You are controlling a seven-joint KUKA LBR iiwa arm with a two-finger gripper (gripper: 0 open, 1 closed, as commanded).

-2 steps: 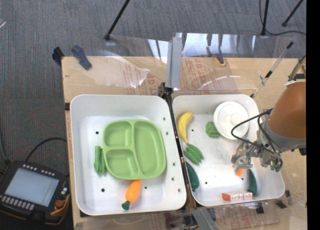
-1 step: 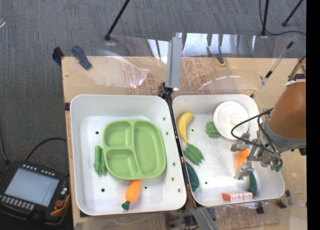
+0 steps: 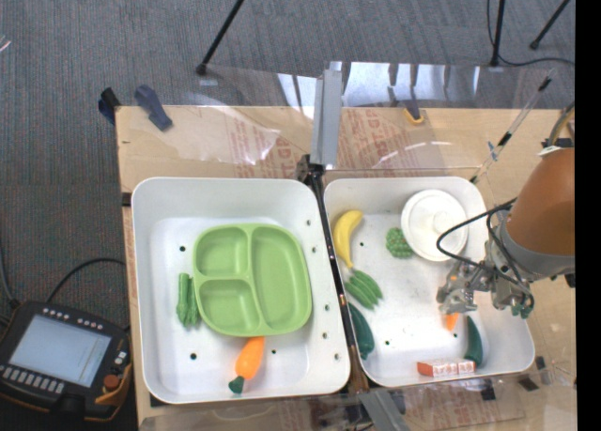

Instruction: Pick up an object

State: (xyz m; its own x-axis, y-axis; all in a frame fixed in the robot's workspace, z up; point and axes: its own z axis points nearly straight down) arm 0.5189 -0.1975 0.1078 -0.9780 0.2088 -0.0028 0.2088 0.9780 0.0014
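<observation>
My robot arm (image 3: 554, 213) comes in from the right side, and I can see its big orange band up above the wrist with the grey part under it. The wrist bends down and points to the left, with black wires looping around it. My gripper (image 3: 457, 300) hangs low at the end, its metal tip aimed down, and I can't tell how it is set

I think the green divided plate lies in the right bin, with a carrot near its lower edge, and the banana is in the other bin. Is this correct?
Not quite. The camera view shows the green divided plate in the left bin, not the right one. The rest holds: the carrot lies just below the plate's lower edge, and the banana is in the other bin.
</observation>
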